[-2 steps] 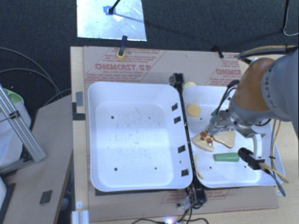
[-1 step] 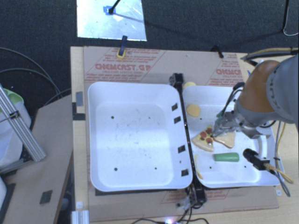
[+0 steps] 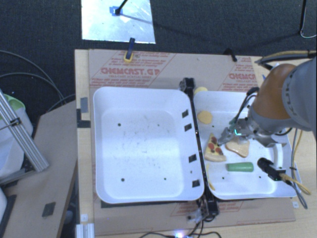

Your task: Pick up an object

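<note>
I see my gripper (image 3: 229, 135) low in the right bin (image 3: 218, 100); finger state unclear. Pizza slice (image 3: 214, 150) at seven o'clock, bread slice (image 3: 237, 148) at five; crowding risks a miss.

- The grey arm (image 3: 297, 90) reaches in from the right, its orange band (image 3: 272, 90) just above the wrist.
- The gripper (image 3: 229, 134) points down and leftward from the wrist.

Open room across the left bin (image 3: 143, 148); right bin (image 3: 223, 99) crowded by arm (image 3: 277, 103) and toy food (image 3: 215, 150).
</note>
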`<state>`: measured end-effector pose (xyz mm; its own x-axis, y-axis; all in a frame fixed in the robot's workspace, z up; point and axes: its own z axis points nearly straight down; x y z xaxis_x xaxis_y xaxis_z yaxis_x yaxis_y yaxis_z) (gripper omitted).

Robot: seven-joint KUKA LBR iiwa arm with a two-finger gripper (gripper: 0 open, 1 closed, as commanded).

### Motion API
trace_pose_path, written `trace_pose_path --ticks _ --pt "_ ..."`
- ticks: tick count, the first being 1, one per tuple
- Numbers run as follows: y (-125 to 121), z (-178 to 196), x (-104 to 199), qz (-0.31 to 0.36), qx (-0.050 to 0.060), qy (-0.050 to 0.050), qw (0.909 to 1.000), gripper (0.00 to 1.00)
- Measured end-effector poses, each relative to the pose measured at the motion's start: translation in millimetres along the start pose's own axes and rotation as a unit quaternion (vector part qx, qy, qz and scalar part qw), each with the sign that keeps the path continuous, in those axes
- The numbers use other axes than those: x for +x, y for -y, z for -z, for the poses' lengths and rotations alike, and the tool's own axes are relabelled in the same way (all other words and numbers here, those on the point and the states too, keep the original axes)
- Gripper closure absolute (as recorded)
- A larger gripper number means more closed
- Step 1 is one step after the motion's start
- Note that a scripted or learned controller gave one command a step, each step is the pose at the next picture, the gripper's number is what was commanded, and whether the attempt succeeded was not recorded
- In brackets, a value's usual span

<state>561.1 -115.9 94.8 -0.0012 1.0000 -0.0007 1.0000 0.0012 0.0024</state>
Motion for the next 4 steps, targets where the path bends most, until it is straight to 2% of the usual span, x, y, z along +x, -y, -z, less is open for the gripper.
trace_pose_path --ticks 1,2,3,4 --pt "-0.9 10.9 0.1 0.001 -0.001 0.000 1.0000 1.00" --pt "39.6 10.2 22.1 0.000 0.002 -0.001 1.0000 1.00" --pt "74.0 94.1 113.5 0.006 -0.002 -0.002 1.0000 1.00" --pt "71.5 289.8 85.2 0.001 -0.010 0.000 0.9999 1.00"
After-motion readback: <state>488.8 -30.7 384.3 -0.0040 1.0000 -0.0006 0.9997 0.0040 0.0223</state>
